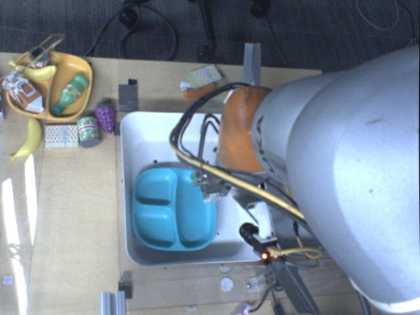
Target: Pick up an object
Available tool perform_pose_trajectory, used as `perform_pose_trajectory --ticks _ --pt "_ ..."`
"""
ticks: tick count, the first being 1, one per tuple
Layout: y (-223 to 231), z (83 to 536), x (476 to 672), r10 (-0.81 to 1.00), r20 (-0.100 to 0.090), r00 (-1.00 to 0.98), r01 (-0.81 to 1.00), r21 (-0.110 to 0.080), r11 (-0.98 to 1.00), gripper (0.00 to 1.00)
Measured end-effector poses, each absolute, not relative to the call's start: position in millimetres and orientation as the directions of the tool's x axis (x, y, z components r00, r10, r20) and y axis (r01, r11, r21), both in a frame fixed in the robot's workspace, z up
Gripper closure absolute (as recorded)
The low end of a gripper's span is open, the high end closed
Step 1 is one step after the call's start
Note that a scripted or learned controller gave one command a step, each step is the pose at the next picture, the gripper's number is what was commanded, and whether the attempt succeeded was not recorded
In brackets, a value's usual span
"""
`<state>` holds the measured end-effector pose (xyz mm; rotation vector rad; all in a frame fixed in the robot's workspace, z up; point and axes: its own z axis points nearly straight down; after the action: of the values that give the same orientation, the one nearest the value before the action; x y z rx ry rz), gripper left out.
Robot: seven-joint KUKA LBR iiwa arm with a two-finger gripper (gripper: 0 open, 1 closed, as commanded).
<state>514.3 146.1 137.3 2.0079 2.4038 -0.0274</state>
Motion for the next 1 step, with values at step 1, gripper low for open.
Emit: perform_pose_trajectory --ticks 1 --pt "146.1 137.2 514.3 0.984 -0.018 -0.178 0.984 -0.008 0.178 0.0"
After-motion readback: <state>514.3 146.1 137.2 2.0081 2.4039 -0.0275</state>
